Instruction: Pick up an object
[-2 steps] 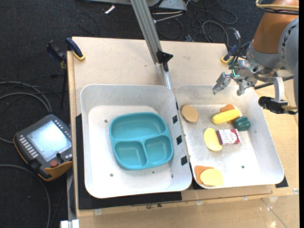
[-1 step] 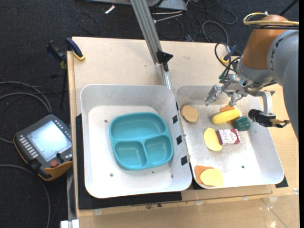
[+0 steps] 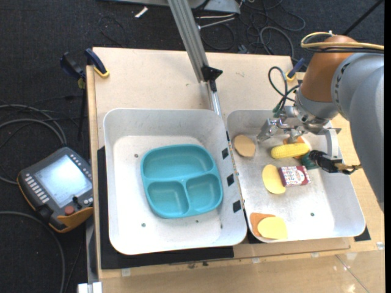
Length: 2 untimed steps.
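Observation:
My gripper (image 3: 282, 127) hangs low over the back of the right bin (image 3: 342, 212), just above a yellow corn cob (image 3: 289, 151) that lies on the bin floor. To the left of the corn lies a tan round cookie (image 3: 244, 145). In front of it sit a yellow oval piece (image 3: 273, 179) and, touching that, a red and white packet (image 3: 293, 176). A yellow and orange piece (image 3: 269, 226) rests at the bin's front left corner. I see nothing held by the gripper.
The left bin (image 3: 122, 139) holds a blue divided plate (image 3: 181, 180). A slanted metal pole (image 3: 189, 29) rises from between the bins at the back. The grey arm with its orange band (image 3: 327, 72) comes in from the right.

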Each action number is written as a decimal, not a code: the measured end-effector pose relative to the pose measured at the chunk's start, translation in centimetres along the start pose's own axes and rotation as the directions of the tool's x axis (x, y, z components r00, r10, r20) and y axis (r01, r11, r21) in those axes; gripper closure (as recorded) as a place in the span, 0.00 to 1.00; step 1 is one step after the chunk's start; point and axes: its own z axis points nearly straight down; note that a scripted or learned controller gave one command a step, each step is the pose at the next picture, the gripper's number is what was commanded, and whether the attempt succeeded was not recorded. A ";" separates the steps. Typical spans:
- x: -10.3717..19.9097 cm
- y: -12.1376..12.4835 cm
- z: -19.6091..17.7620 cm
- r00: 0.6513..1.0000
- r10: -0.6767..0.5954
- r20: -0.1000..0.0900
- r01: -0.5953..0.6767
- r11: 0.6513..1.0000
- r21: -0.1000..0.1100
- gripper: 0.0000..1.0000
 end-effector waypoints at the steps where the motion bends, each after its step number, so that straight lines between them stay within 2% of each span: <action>1: 0.0 0.2 -1.4 1.000 -0.001 0.002 0.001 1.000 -0.006 1.00; 2: 0.2 0.9 -5.9 1.000 0.000 -0.001 0.000 1.000 -0.006 1.00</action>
